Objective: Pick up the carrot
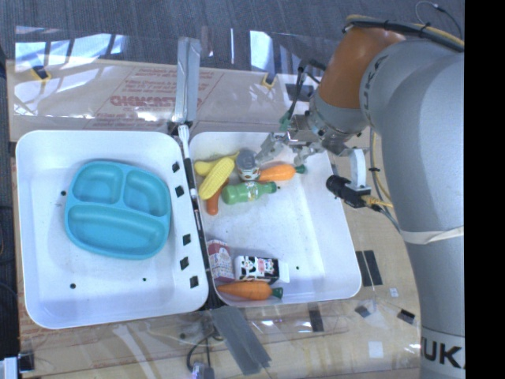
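Tool (293,144) is hovering over the far part of the right bin (331,247), close to that bin's far edge; its metal fingers (272,143) are spreading apart with nothing between them, so it is standing open and empty.

Two carrots are lying in the right bin. The far carrot (276,173) is sitting just below and slightly left of the tool, close under the fingertips; whether it is being touched I cannot tell; its long axis is running roughly left-right across the bin, green end toward the right. It is lying beside a green bottle (247,192), with a small grey-capped item (247,163) and a corn cob (216,177) just to its left. The near carrot (248,290) is lying against the bin's near edge, also left-right, beside a small carton (257,268); it is well apart from the tool.

Judgement: the far carrot is the likelier target, being nearest; the fingers are needing to straddle its short axis.

Arm (410,133) is reaching in from the table's right edge, orange band (351,65) above the wrist, wrist bending down and leftward into the bin. Blue divided plate (118,209) is resting in the left bin (47,290), not involved.
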Available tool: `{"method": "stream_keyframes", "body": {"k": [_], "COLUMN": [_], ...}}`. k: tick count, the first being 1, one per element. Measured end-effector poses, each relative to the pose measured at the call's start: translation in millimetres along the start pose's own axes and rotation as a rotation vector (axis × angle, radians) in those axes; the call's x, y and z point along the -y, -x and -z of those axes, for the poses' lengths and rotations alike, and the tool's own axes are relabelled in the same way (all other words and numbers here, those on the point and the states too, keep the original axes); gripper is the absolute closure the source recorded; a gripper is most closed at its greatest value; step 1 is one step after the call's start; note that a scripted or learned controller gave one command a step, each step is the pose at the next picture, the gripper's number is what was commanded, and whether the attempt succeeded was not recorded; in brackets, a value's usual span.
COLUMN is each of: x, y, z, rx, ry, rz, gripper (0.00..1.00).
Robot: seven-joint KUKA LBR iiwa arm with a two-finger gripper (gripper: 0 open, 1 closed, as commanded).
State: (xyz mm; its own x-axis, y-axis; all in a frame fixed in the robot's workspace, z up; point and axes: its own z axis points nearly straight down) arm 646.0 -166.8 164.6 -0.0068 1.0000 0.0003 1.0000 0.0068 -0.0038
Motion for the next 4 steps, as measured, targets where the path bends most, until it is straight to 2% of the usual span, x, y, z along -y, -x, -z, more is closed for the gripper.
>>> {"method": "stream_keyframes", "body": {"k": [1, 2, 3, 4], "x": [5, 5, 5, 23], "y": [35, 34, 34, 25], "z": [-63, -54, -54, -73], "rx": [-0.001, 0.000, 0.000, -0.001], "ry": [0.020, 0.017, 0.016, 0.000], "rz": [-0.186, -0.180, -0.180, -0.194], "gripper": [0.00, 1.00, 0.00, 0.00]}}
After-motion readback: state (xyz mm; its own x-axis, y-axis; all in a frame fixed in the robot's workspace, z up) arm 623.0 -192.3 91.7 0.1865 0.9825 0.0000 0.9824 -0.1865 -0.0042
